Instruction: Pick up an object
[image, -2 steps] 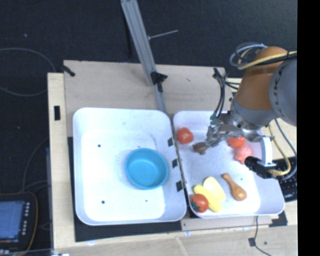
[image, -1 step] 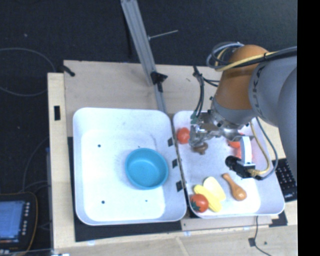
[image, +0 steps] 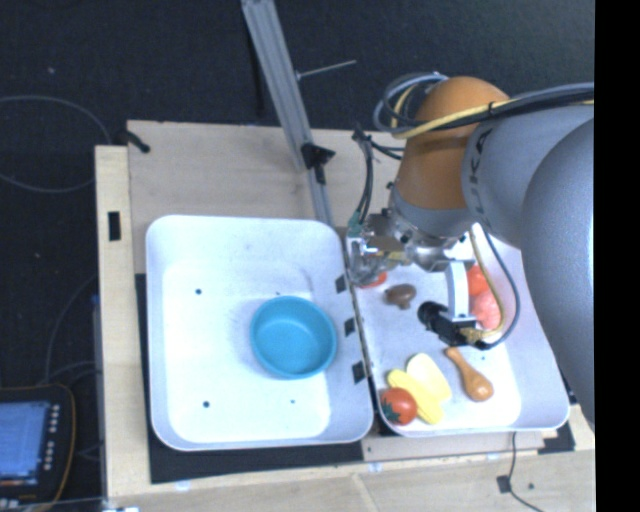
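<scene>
arm (image: 540, 180) over toy food (image: 425, 385) in right bin (image: 528, 395), gripper (image: 368, 258) state unclear; blue bowl (image: 292, 337) in left bin (image: 200, 260).

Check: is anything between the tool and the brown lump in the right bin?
Nothing visible. The tool is above the right bin's left edge, and the brown lump lies beside it, toward the bin's middle, with bare white floor between. A red bit shows under the tool, off that line.
</scene>
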